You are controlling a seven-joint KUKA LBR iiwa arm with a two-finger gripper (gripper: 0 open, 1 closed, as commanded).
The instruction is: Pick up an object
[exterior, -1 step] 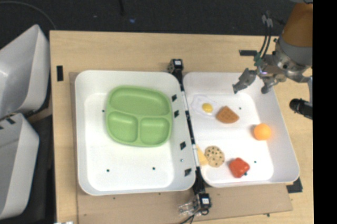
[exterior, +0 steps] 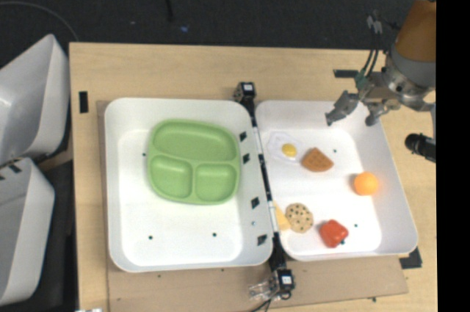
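A: Arm pose?
B: Grey two-finger gripper (exterior: 355, 110) hangs over the right-hand shallow white bin's (exterior: 389, 219) far edge, fingers spread apart, holding nothing.
A: Target?
B: Round orange ball (exterior: 366, 183) lies in that bin, nearer than the gripper.

Tool (exterior: 358, 109) open above right bin (exterior: 389, 230) far edge; green tray (exterior: 194, 161) in left bin (exterior: 132, 244).

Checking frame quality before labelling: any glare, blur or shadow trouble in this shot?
Camera view: white bins blow out bright, so the left bin shows little surface detail; the gripper is soft and slightly blurred; the green tray and orange ball read clearly; the floor above the bench is near black.
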